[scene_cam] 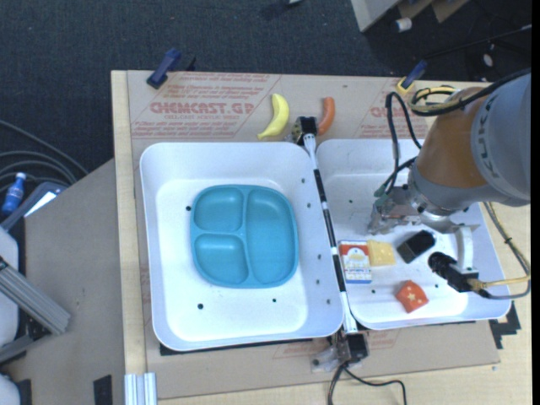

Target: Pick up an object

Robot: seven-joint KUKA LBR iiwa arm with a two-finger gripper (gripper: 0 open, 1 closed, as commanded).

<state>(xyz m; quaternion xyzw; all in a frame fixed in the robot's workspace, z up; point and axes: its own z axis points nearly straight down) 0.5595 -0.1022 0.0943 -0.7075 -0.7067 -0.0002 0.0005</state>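
Over right bin, tool grip unclear, black block lying diagonal, yellow piece beside.

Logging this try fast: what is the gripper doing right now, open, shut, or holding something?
Gripper: low in the right bin; open or closed cannot be told.

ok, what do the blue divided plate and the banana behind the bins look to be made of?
Blue divided plate: likely molded plastic, with a smooth, slightly glossy, uniform teal surface and soft rounded compartment ridges. Banana: probably a plastic toy, evenly bright yellow with no spots or bruising, though a real one can't be ruled out at this size.
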